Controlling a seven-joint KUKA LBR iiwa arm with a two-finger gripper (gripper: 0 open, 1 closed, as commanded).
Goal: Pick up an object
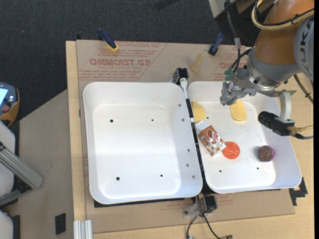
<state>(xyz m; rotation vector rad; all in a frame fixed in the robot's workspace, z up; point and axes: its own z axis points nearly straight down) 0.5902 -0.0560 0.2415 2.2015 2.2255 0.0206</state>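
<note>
Because the task names no particular object, we read the layout as a choice among what lies in the right bin, while the left bin alongside offers bare white floor to receive whatever gets lifted.

From the fixed camera above the bench, we see the arm reaching in from the right and bending down over the far part of the right bin. Its gripper hangs low just beside a yellow wedge-shaped piece, near that piece's left edge. We judge the wedge to be the intended target, since nothing else sits so near. Whether the gripper touches it, we cannot tell.

A second yellow piece rests against the wall between the bins, a poor candidate in our view, as the wall leaves little room on one side. A red-and-white packet lies tilted near the middle, touching or nearly touching a flat orange-red disc. A small dark purple ball sits apart toward the right and might roll if nudged.

The bins sit on a cardboard sheet pinned by blue clamps, presumably to stop sliding.
</note>
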